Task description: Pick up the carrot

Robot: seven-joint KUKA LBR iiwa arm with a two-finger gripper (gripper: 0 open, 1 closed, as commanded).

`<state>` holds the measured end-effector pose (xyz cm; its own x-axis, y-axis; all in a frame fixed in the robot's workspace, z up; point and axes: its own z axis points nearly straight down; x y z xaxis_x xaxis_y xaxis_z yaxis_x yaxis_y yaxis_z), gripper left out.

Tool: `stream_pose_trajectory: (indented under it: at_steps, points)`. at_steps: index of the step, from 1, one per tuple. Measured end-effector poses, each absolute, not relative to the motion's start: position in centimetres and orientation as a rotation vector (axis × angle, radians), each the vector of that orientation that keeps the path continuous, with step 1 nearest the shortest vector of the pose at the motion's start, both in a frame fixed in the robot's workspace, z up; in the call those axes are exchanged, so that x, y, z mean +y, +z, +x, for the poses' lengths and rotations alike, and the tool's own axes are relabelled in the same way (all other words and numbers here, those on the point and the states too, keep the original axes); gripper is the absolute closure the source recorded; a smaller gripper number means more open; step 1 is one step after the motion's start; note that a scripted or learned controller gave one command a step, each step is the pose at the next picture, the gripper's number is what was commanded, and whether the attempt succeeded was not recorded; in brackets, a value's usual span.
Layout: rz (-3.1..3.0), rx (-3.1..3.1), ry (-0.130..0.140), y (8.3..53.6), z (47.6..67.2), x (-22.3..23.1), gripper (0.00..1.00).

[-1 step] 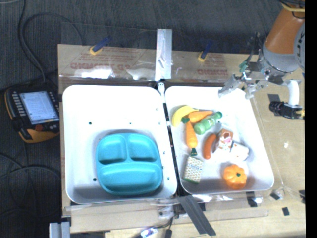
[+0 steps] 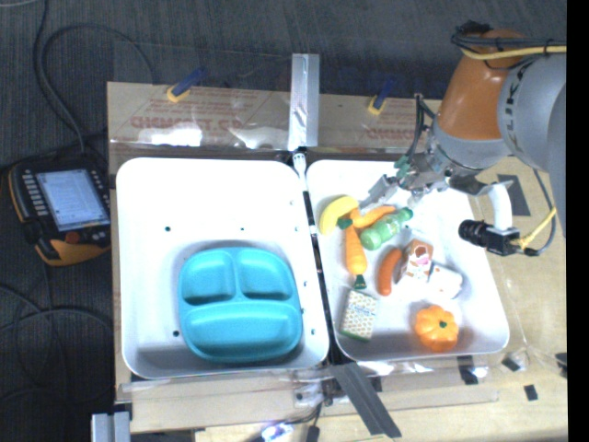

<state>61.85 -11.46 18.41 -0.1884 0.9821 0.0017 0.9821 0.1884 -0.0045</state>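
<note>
The carrot is a slim orange piece with a green top at its near end. It lies lengthwise in the left part of the right bin, between a yellow banana and a green bottle. My gripper hangs over the far part of that bin, above and to the right of the carrot and apart from it. Its fingers are open with nothing between them. The tips sit close over a second orange piece beside the bottle.
Also in the right bin are a reddish sausage, a small printed box, an orange pumpkin and a white and red item. The left bin holds a blue divided tray. A pendant lies off the bench at left.
</note>
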Motion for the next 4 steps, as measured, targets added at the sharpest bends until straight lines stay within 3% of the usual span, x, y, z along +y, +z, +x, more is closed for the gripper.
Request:
stream_pose_trajectory:
  at_steps: [1, 2, 3, 4]
  points:
    - [-1.833, -2.562, -0.004, 9.1, 62.8, -10.5, 0.0]
    - [-1.833, -2.559, -0.01, 10.1, 62.8, -10.3, 1.0]
    - [-1.984, -2.433, 0.004, 18.3, 62.6, -3.9, 1.0]
    - [-2.149, -2.29, 0.007, 21.5, 62.6, -9.2, 1.0]
